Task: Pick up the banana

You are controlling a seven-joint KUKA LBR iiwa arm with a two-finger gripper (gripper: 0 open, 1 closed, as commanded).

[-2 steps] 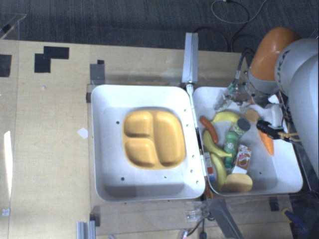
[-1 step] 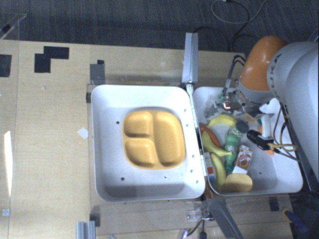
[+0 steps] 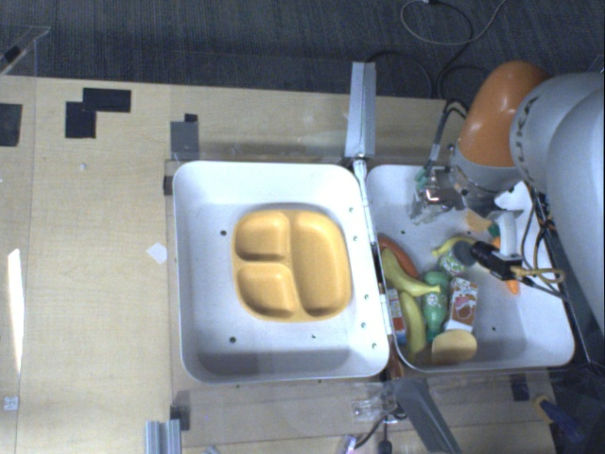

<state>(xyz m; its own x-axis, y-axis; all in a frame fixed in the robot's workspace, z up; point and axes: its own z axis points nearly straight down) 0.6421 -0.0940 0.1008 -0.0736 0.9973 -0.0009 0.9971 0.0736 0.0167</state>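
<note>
Here the gripper [image 3: 435,195], its state impossible to tell, hovers above the right bin [image 3: 539,334]; the banana [image 3: 405,287] lies wedged among clutter, risking a mis-grab.

Banana [image 3: 405,287] seemingly hemmed by clutter [image 3: 452,310]

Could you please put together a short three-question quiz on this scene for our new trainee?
1. True or false: the yellow divided tray lies in the left bin.
2. Which bin holds the banana? A) left B) right
3. Fill in: the banana lies along the right bin's ____ wall.

Key: 1 true. 2 B. 3 left; it sits among other items such as a green object, while the hand is over that bin's far end.
</note>
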